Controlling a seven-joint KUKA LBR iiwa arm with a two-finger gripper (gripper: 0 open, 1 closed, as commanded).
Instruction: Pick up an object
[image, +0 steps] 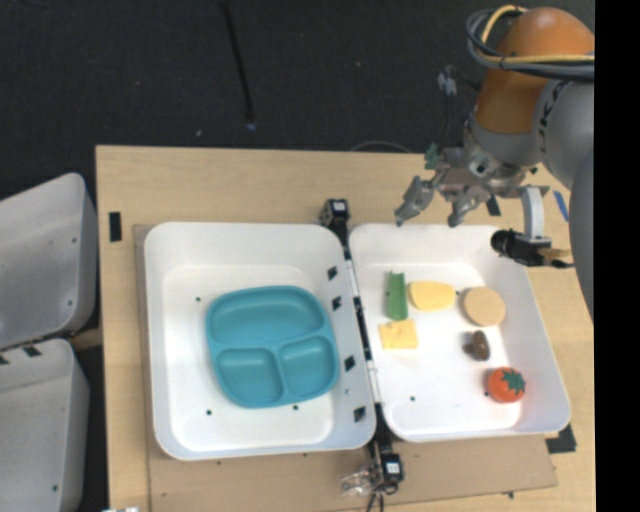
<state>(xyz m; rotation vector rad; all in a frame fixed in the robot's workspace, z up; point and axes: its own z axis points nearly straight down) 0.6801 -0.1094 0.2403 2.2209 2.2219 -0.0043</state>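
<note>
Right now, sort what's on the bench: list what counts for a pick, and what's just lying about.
For the pick:
gripper, open, above the right bin's far edge
green piece
yellow oval
yellow square
tan disc
dark brown lump
red tomato-like toy

Lying about:
teal divided plate in the left bin

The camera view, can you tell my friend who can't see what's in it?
A robot arm's tool hangs open above the back edge of the right white bin, which holds small toy foods, including a green stick and a red tomato. The left bin holds a teal divided plate.
</note>
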